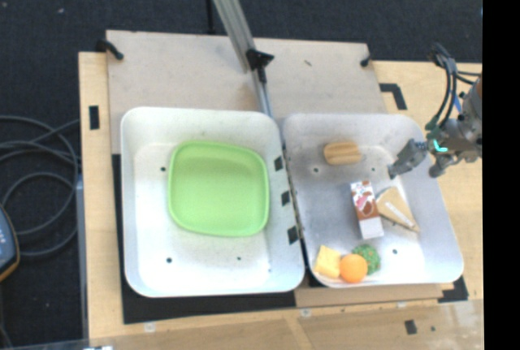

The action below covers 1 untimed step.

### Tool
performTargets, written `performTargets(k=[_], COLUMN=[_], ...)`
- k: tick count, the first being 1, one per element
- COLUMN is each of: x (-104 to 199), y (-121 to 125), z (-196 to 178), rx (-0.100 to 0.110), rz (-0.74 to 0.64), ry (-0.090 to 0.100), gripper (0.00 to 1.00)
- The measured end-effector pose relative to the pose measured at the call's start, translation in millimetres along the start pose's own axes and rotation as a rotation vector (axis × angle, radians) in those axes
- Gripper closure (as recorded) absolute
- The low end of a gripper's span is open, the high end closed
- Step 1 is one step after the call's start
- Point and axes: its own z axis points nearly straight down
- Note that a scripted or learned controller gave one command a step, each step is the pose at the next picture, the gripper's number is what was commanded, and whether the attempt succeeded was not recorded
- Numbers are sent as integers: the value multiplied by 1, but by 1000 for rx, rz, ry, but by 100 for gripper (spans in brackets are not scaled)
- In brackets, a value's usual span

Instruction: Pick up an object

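The right bin (325, 186) holds a tan bread roll (342, 152), a red and white carton (365, 209), a beige wedge (396, 207), a yellow block (328, 261), an orange ball (353, 268) and a green piece (370, 256). My gripper (422, 159) hovers at the bin's right rim, to the upper right of the wedge and carton. Its two dark fingers (405, 158) are spread apart with nothing between them.
The left bin (146, 202) carries a green square plate (218, 188). A slanted metal pole (231, 7) rises from between the bins at the back. Black cables (36, 178) lie off the bench to the left.
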Motion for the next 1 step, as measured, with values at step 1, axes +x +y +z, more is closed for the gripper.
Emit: performTargets(k=[1], x=[0], y=[0], z=[0], rx=[0], rz=[0], ry=[0], gripper=[0])
